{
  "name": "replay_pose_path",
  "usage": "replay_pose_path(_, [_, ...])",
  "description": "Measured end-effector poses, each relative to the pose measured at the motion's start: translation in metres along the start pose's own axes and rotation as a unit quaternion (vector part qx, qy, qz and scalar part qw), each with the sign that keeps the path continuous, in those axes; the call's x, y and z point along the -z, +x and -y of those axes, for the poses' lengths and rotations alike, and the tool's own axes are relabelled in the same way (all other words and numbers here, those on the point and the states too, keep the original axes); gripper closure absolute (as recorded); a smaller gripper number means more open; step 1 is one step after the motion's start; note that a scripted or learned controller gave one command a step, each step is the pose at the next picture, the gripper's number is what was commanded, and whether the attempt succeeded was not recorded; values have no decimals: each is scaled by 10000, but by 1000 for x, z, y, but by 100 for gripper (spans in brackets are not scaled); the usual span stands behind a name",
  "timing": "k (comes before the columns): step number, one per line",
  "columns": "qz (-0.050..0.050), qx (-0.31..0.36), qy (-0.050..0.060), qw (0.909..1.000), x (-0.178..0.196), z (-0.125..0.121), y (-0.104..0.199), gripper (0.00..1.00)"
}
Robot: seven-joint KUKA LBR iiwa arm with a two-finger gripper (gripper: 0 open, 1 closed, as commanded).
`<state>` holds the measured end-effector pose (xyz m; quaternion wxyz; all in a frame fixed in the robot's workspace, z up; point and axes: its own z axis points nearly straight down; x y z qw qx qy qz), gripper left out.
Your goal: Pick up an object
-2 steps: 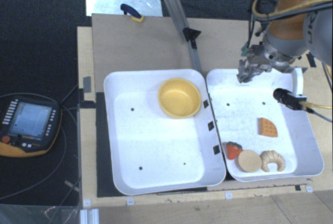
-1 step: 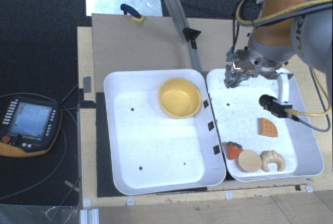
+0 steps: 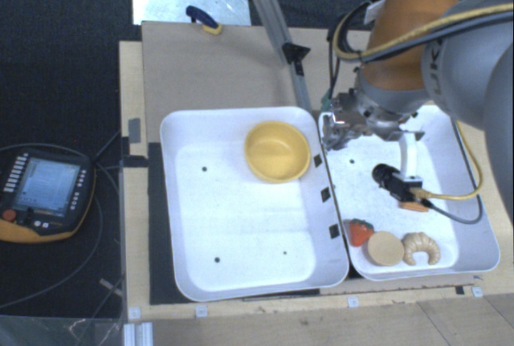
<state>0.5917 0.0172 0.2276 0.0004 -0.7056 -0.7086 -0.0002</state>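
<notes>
Pincer [image 3: 334,130] over right bin [image 3: 363,185], grip unclear, yellow bowl [image 3: 277,150] in left bin [image 3: 241,232]

Two white bins [image 3: 241,232] [image 3: 458,224]; one yellow bowl [image 3: 277,150], one red fruit [image 3: 361,232], one tan disc [image 3: 385,248], one croissant [image 3: 422,248] (the last three huddled together).

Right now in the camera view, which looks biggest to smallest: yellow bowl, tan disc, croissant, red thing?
1. yellow bowl
2. tan disc and croissant, too alike to rank
3. red thing, smallest
</notes>
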Motion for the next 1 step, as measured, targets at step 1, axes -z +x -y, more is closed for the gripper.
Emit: replay_pose_path(1, [-1, 1, -2, 10000, 4, 36, 49, 100])
